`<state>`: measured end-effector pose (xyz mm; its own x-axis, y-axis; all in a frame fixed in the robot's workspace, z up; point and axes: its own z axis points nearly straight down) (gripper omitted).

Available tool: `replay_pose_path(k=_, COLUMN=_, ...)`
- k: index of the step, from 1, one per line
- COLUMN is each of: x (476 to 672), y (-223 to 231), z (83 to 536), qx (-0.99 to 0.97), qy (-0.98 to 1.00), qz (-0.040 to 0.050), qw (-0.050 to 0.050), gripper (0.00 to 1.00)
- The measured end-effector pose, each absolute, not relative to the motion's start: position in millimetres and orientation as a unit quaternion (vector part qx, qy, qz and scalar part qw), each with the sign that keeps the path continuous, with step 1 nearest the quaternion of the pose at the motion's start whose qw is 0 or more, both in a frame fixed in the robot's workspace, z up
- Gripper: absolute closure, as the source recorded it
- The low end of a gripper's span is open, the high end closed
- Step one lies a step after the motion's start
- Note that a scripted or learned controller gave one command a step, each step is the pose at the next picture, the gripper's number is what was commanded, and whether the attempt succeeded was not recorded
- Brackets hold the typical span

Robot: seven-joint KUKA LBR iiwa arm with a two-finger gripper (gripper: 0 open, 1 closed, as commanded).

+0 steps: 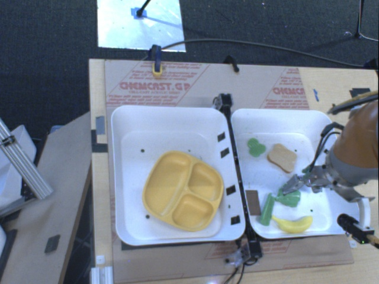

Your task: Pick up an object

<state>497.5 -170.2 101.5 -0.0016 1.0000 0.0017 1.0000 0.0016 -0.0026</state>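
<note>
Green block [289, 199] under claw [290, 187], grip unclear; banana [292, 223], brown card [253, 202] close by.

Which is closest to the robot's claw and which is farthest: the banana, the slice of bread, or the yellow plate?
Seen from the camera above, starting from the claw in the right bin:
1. Banana, just below the claw near the bin's front edge.
2. Slice of bread, a bit farther off, toward the back of the same bin.
3. Yellow plate, far away in the left bin.
</note>
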Motion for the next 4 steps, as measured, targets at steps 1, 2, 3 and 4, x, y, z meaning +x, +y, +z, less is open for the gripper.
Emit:
replay_pose_path(k=1, x=500.4, y=-171, z=86, qx=-0.707, qy=-0.707, qz=-0.0020, qw=-0.004, gripper=0.00)
replay_pose_path(k=2, x=501.6, y=-171, z=98, qx=-0.707, qy=-0.708, qz=-0.0029, qw=-0.005, gripper=1.00)
replay_pose_path(k=3, x=500.8, y=-168, z=161, qx=-0.706, qy=-0.709, qz=-0.0018, qw=-0.003, gripper=1.00)
replay_pose_path(k=4, x=492.7, y=-168, z=217, qx=-0.706, qy=-0.708, qz=-0.0018, qw=-0.004, gripper=1.00)
